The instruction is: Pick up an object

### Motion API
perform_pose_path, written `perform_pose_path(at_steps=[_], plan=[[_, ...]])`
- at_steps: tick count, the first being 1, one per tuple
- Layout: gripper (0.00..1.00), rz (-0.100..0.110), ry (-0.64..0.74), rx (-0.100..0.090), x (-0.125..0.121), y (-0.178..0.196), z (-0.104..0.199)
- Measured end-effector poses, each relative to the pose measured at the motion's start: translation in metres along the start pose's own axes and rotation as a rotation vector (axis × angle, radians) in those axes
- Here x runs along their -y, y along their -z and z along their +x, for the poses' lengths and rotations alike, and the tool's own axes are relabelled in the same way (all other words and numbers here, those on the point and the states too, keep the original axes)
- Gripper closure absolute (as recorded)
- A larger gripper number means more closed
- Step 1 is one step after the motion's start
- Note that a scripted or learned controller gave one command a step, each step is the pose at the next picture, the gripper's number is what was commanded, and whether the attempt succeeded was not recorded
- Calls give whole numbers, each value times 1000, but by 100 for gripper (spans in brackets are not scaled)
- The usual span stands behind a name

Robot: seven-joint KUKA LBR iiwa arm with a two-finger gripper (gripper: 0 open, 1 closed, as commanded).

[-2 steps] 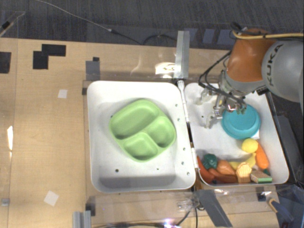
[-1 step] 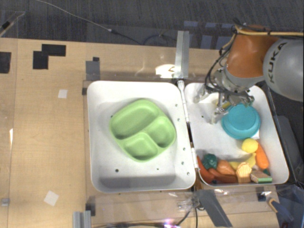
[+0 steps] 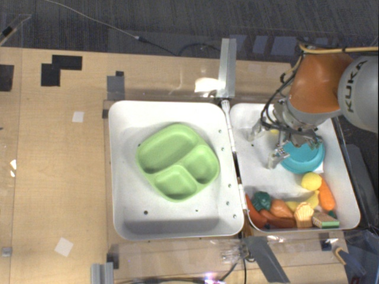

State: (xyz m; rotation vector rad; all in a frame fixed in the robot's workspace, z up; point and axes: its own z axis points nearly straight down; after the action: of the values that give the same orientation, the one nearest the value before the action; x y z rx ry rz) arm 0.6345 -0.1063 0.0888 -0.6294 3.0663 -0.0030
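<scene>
Two shallow white bins sit side by side on a wooden bench, seen from above at a slant. The left bin (image 3: 121, 215) holds a green divided plate (image 3: 177, 161) with three compartments, lying tilted near the middle of the bin. The right bin (image 3: 251, 120) holds a heap of toy food along its near edge: a dark green and red piece (image 3: 261, 202), an orange carrot-like piece (image 3: 327, 196), a yellow lemon (image 3: 311, 181), and several smaller tan and red pieces packed close together (too jumbled to name one by one). Just behind the lemon lies a blue bowl (image 3: 307, 156).

The grey arm with its orange band (image 3: 314, 84) reaches in from the right and hangs over the far half of the right bin. Its gripper (image 3: 269, 147) points down beside the blue bowl's left rim. The metal fingers (image 3: 277, 156) appear spread apart, with nothing seen held between them; whether one touches the bowl cannot be told.
</scene>
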Motion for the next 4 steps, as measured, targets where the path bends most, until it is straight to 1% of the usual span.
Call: perform_pose_path(at_steps=[2, 3, 4], plan=[[0, 2, 43, 3, -8, 2, 58], [0, 1, -89, 3, -6, 1, 8], [0, 1, -101, 2, -13, 1, 26]])
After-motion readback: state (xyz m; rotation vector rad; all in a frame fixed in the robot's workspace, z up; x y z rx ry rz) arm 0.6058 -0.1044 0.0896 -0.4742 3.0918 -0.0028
